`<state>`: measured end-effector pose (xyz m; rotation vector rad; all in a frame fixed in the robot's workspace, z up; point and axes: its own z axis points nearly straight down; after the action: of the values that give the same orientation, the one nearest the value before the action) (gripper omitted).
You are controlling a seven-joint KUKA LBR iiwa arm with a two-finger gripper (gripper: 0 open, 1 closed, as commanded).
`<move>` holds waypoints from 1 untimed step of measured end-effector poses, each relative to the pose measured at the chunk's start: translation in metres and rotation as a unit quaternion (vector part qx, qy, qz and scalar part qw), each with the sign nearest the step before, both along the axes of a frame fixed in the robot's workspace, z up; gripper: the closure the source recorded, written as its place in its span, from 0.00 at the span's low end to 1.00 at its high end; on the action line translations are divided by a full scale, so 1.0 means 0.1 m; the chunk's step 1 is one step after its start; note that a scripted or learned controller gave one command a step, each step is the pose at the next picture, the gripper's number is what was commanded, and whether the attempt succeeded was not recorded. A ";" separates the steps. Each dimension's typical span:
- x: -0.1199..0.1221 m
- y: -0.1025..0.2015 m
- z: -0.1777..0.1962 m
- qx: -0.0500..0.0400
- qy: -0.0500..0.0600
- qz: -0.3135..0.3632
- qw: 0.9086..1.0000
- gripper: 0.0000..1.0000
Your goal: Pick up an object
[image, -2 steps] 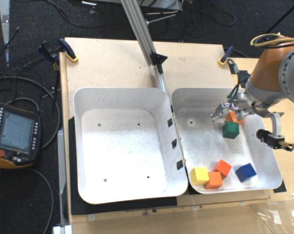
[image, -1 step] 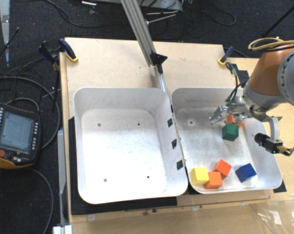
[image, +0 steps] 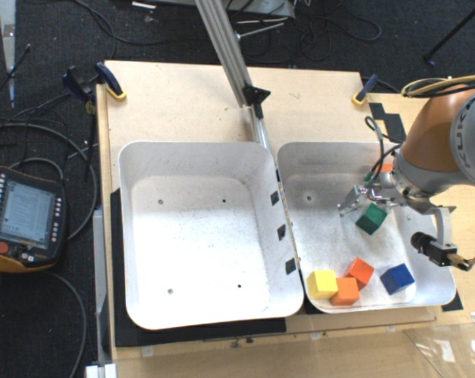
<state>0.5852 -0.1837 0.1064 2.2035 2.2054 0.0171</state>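
The gripper (image: 366,203) looks clamped on the green block (image: 371,220) at its 6 o'clock — a thin hold, so it could slip out.

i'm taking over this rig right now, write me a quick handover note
Tool: down in the right bin, right at the green block; whether it is open or shut, or grips the block, cannot be told from this view.
Other blocks lie along that bin's near edge: yellow block, two orange blocks, blue block.
Done: the arm has reached the green block.
Left: confirm a grip, then lift. If it comes up empty, retry.
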 end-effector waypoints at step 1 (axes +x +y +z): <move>-0.44 0.20 -0.11 0.005 0.013 -0.001 1.000 0.00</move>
<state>0.5412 -0.1639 0.0957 2.2241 2.2206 -0.0015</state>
